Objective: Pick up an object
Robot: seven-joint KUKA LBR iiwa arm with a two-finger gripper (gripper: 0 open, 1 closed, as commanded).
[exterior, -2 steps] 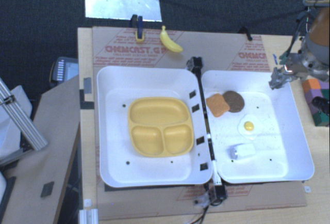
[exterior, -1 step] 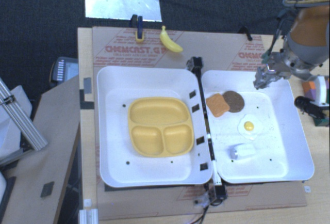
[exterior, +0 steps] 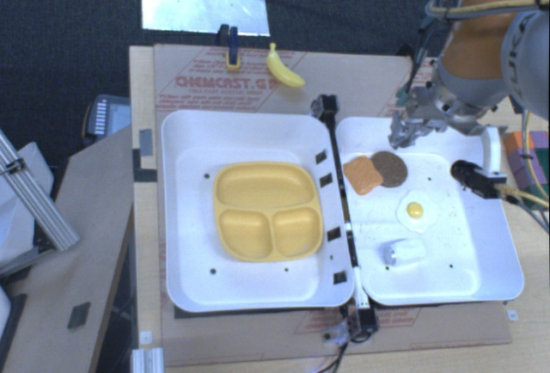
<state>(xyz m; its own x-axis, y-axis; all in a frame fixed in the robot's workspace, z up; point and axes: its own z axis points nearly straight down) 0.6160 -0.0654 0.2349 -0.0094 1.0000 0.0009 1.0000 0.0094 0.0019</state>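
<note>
The grey two-finger gripper [exterior: 404, 136] hangs just behind the round brown patty [exterior: 391, 168]; I cannot tell how its claw stands. An orange toast slice [exterior: 363, 174] touches the patty's left edge.

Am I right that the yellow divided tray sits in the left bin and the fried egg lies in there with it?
Not quite. The camera view shows the yellow divided tray in the left bin, but the fried egg lies in the right bin.
</note>
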